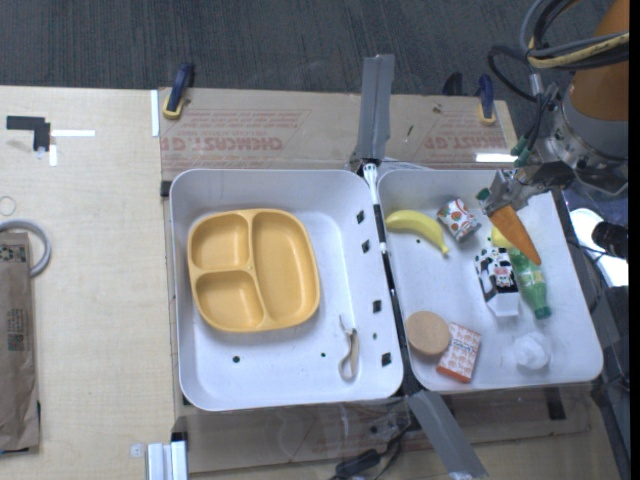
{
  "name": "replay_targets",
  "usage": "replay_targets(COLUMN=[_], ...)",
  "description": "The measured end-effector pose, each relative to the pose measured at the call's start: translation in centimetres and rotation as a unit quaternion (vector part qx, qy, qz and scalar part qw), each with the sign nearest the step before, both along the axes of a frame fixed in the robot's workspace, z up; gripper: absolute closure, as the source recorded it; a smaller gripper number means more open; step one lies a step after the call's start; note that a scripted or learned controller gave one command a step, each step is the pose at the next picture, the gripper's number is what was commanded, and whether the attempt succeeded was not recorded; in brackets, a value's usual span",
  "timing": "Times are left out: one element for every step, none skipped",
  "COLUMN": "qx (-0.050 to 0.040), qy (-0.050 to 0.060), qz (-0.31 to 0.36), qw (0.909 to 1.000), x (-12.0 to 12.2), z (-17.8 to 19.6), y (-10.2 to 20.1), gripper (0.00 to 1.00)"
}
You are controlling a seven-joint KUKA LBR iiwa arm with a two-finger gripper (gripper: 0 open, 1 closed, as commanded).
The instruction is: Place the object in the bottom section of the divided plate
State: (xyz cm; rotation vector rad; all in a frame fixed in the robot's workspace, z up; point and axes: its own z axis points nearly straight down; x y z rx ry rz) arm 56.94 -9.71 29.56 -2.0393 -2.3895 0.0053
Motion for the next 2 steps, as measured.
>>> replay_targets(qx=[0.0007, 0.0010], qy=[0.001, 0.001], qz=[0.090, 0.237], qw=[0.9959, 0.9714], x=[0.4, -5.5], z=[-7.6, -10.5], y=[10.5, 19.1], gripper=[1.00, 1.00])
